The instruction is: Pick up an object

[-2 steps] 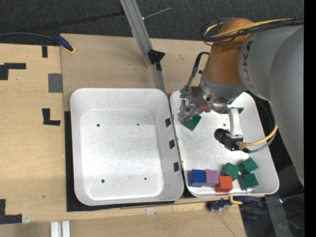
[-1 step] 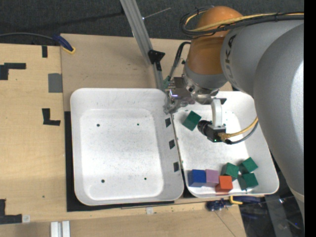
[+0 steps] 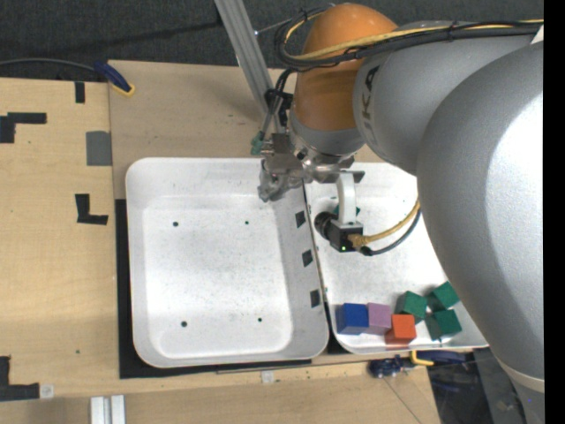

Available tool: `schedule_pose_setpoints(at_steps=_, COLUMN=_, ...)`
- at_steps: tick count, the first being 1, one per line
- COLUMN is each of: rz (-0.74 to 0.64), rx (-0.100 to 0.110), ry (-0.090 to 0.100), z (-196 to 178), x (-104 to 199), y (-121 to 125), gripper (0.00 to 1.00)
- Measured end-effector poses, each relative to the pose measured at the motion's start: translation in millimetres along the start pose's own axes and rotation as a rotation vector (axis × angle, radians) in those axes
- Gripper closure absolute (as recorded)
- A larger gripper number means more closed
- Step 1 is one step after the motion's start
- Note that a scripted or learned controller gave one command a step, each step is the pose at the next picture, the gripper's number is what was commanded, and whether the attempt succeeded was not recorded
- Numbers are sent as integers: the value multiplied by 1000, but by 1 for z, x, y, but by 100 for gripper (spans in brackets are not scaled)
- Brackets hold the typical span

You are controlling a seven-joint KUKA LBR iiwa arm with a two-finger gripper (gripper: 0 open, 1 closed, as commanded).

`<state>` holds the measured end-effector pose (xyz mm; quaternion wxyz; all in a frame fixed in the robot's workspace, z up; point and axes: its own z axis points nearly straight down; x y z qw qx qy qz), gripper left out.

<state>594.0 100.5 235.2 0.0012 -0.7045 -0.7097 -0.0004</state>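
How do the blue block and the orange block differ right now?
The blue block is the larger of the two; the orange block looks smaller. The blue block sits at the left end of the cluster, by the bin's left wall; the orange block sits right of the purple block, below a green one. Both rest in the right bin's near end, apart from the gripper.

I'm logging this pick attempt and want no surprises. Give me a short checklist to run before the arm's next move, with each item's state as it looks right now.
1. Objects available: ok; blue block, purple block, orange block and green blocks sit in the right bin.
2. Gripper over the blocks: not ok; it sits over the left bin's far right corner.
3. Something grasped: cannot tell.
4. Blocks separated for a clean grasp: not ok; they are clustered, touching.
5. Blocks in plain sight: ok, though the arm covers much of that bin.
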Motion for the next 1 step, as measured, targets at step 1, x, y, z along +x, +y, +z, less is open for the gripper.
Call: schedule_pose_setpoints(at_steps=1, rz=5, rx=0, ry=-4, z=0, x=-4, y=0, gripper=0)
